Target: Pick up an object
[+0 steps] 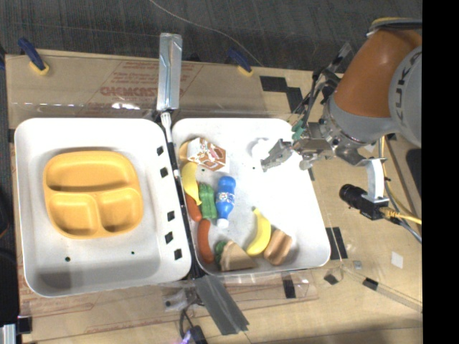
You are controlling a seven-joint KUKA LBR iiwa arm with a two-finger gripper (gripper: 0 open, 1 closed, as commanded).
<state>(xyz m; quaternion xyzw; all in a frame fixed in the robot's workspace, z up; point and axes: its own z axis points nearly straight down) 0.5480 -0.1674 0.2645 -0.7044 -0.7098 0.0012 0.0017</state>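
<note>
End effector (275,155) of grey metal over the bare upper part of the right bin (301,213), fingers apart, nothing between them. Heaped along that bin's left and lower sides: a smooth blue bottle (225,198) with white cap, curved yellow banana (259,233), green ridged vegetable (208,202), glossy brown bread roll (278,245), crinkled orange-and-white packet (206,153). In the left bin (43,264), a moulded yellow plastic tray (93,192) with three rounded compartments, on the tan table (358,299).

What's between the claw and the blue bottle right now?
Camera view shows bare white floor of the right bin between the claw and the blue bottle; nothing lies there.
</note>
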